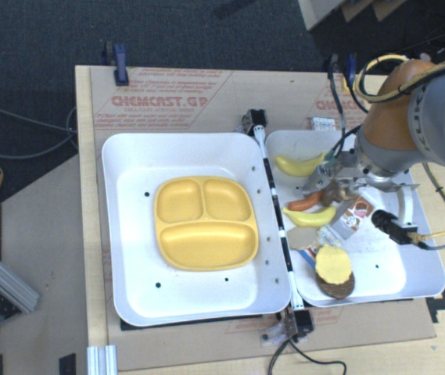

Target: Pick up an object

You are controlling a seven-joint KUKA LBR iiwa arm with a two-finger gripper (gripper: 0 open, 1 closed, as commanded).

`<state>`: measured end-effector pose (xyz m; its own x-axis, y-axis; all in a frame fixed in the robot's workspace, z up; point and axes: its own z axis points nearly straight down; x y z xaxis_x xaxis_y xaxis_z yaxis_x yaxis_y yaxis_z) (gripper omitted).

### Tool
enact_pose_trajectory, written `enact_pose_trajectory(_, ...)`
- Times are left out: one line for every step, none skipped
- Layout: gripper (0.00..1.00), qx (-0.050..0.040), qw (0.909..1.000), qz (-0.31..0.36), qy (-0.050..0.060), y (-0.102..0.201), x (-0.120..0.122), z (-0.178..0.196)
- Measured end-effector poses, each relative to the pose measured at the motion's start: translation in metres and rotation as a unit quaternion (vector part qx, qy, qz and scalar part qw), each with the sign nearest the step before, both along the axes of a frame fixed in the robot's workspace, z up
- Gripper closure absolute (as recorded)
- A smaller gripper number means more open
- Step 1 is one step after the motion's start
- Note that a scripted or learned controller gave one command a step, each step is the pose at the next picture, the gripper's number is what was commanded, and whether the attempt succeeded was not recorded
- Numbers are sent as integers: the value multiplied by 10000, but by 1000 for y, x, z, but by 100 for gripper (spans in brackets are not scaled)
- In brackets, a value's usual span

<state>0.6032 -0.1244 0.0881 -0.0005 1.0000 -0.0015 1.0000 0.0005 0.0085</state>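
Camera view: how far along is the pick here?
Nothing looks picked yet. The gripper is down in the right bin, among the bananas and an orange item; a grasp can't be confirmed. The yellow tray sits in the left bin. Lifting remains.

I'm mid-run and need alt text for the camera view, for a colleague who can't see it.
The grey arm reaches from the right with its gripper low over the right white bin, among two bananas, an orange-red item, a small packet and a yellow-topped round item. The left white bin holds a yellow divided tray.
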Motion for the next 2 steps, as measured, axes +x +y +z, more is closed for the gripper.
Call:
enact_pose_trajectory(0, -14, 10000, 4, -1, 14, -8, 0)
enact_pose_trajectory(0, 2, 10000, 3, -3, 7, -12, 1)
